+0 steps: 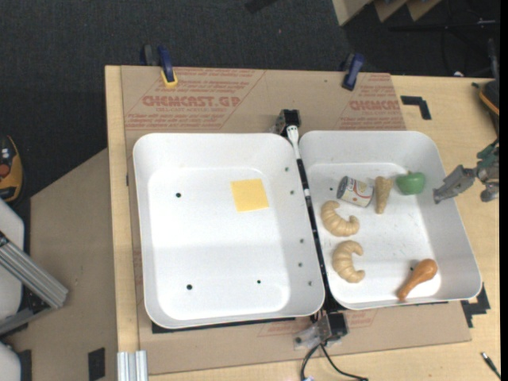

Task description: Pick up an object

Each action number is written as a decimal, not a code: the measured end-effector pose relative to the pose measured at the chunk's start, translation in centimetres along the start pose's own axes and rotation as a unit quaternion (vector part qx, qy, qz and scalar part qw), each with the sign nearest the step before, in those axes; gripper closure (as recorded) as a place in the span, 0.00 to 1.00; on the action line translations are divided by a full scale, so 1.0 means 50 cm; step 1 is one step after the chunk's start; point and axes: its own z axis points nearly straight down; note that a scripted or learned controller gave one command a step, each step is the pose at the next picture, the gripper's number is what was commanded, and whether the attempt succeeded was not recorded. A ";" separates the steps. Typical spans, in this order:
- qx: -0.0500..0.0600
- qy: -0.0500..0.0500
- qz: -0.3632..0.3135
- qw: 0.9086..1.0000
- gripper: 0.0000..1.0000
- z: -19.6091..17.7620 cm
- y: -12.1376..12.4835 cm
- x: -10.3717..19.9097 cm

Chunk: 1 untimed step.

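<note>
Brown board [262,94] with red print covers the bench top, held by two blue clamps [166,62] [352,70] along its far edge. Dark carpet [119,14] lies beyond. Aluminium framing [32,276] at lower left. Cables [325,355] trail off the near edge.

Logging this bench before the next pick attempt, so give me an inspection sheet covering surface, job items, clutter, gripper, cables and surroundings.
Surface: brown board bearing left bin and right bin, side by side.
Job's things: yellow square in left bin; two croissants, small can, beige cone, green fruit and orange drumstick in right bin.
Clutter: nothing seen.
Grippers: gripper at right bin's right rim, holding nothing visible.
Cables: cable at front edge.
Surroundings: two blue clamps at back edge; dark carpet.
</note>
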 end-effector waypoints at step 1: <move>0.007 0.004 -0.001 1.000 0.00 0.324 -0.031 0.070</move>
